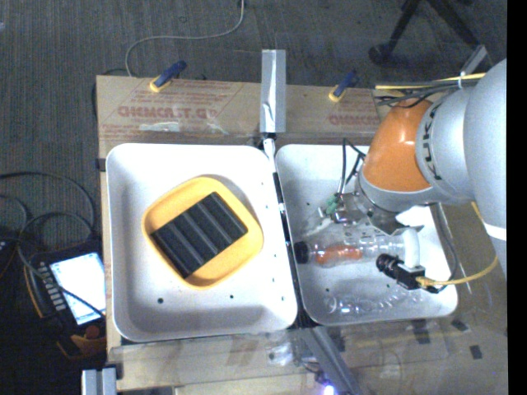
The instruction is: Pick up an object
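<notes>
1. Well, the gripper (347,211) hangs low over the middle of the right bin (306,167). It is mostly hidden beneath the orange band (395,159) and the grey wrist of the arm (473,130), which reaches in from the right. Whether it is spread or pressed together I cannot tell, nor whether anything is pinched in it
2. Just on the near side of the gripper, a clear bottle (344,253) lies on its side across the right bin's floor. Its dark cap (300,251) points at the bin's left wall and sits close to it, and something orange shows through the bottle's middle. The bottle's right end runs under the wrist, so I cannot tell whether the gripper touches the bottle or only hovers beside it
3. At the gripper's left edge there is a small green and white bit (333,206), too small to make out
4. Along the right bin's near wall lies a clear, glinting, crinkled patch (370,304), well apart from the gripper; what it is I cannot tell
5. The left bin (132,179) holds one thing, a rounded yellow dish (169,208) with a black ribbed panel (200,231) set in it. The dish sits about mid-bin, turned at an angle to the walls and clear of all of them
6. The two bins stand side by side with their inner walls touching, on a sheet of cardboard (189,109) that has two blue clamps (167,74) at its far edge
</notes>
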`<state>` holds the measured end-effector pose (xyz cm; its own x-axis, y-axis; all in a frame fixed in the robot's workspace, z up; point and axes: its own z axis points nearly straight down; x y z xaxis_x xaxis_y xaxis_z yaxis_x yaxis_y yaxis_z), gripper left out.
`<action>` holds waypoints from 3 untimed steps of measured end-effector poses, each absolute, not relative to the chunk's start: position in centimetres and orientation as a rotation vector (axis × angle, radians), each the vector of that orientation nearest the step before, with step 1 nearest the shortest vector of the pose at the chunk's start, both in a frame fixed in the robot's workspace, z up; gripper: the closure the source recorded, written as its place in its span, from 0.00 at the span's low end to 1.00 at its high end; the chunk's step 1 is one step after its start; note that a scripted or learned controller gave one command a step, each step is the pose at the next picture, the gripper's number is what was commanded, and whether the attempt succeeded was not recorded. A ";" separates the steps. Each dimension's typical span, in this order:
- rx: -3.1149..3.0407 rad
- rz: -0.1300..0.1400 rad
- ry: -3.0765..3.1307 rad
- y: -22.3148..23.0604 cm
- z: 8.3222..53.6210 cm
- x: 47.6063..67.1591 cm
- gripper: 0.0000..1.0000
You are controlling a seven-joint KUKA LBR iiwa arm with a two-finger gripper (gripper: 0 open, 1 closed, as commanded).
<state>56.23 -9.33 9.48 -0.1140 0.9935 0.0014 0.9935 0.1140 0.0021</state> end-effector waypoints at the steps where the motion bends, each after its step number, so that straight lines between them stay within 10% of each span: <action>1: 2.139 -0.001 2.302 -16.3 11.2 53.4 0.00; 2: 2.034 0.011 2.378 -18.4 9.1 62.2 0.00; 3: 2.016 -0.001 2.406 -19.2 21.3 64.3 0.00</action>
